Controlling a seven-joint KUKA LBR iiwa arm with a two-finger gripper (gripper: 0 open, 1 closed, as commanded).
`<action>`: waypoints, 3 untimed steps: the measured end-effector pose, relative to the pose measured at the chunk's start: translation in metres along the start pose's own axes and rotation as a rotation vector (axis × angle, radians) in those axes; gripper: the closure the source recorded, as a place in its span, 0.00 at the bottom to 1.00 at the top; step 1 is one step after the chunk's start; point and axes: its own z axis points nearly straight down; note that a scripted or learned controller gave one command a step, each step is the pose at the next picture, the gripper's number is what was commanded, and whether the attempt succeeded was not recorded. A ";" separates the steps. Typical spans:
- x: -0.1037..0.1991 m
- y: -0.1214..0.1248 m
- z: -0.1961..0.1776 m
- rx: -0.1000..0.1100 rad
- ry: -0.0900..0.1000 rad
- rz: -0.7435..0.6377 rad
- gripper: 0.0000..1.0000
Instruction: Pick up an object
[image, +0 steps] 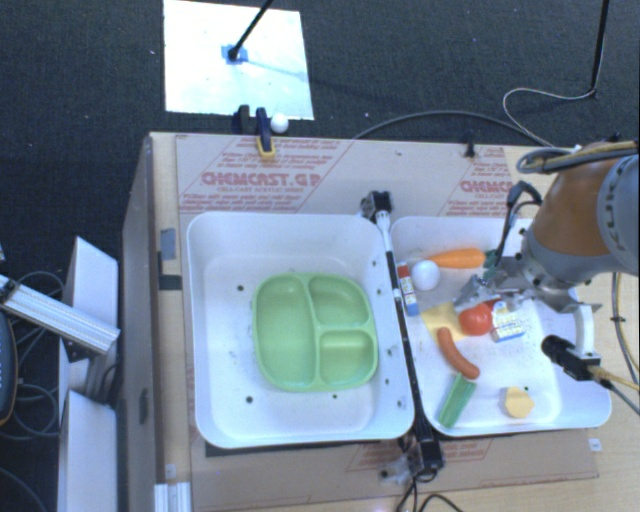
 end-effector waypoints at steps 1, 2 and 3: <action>0.006 0.033 0.026 -0.015 -0.004 -0.003 0.00; 0.033 0.083 0.030 -0.004 -0.002 -0.003 0.00; 0.031 0.081 0.021 0.006 -0.003 -0.004 1.00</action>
